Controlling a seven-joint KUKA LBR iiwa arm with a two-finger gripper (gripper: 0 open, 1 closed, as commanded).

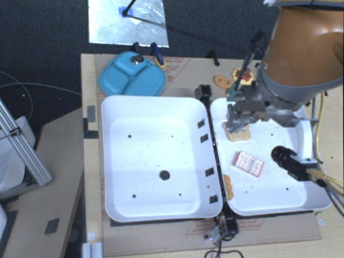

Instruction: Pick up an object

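Note:
My gripper [235, 124] hangs low over the upper left part of the right bin [279, 198]. It is directly above a tan flat piece [240, 135], whose near edge shows just below it; whether the two touch is hidden. A pink and white patterned packet [248, 164] lies in the middle of the same bin, apart from the gripper. A small tan strip [228, 187] rests by the bin's left wall. In the left bin [115, 144] lies one small dark disc [164, 175].
Behind the bins sit a blue compartment tray [131, 75] and some orange toy pieces [221, 81]. A shiny metal sheet [127, 12] lies on the floor further back. A black divider [210, 144] runs between the bins.

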